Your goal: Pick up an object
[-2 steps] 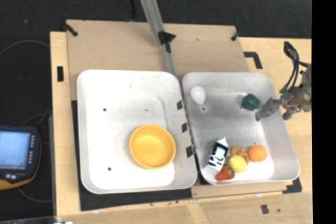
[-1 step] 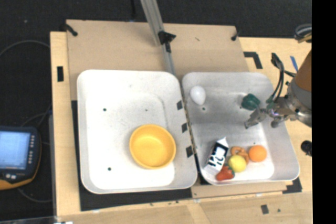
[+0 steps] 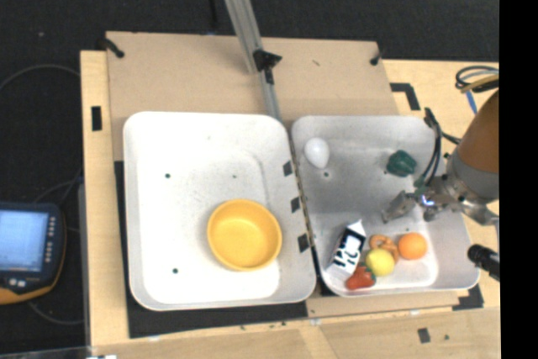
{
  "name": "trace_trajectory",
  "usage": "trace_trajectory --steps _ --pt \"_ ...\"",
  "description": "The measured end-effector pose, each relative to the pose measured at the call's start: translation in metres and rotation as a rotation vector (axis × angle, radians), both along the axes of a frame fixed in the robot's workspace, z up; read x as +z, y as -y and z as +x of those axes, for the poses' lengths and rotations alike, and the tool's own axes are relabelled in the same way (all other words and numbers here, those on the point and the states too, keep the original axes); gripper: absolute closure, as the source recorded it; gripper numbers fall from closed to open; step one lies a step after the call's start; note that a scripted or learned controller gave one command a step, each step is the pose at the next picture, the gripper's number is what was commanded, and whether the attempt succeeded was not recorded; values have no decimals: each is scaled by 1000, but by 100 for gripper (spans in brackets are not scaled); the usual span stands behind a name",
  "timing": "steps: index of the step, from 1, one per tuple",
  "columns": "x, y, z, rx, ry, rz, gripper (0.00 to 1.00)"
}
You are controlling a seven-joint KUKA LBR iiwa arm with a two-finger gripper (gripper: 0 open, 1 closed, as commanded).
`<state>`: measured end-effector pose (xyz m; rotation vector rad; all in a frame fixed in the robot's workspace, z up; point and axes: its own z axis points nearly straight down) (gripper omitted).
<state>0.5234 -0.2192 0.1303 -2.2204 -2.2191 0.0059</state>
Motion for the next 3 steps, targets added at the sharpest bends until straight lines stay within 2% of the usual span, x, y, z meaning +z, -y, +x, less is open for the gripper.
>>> trace_trajectory --steps 1,3 --pt "14 1 3 -3 9 -1 100" --pt "93 8 4 3 11 -2 100"
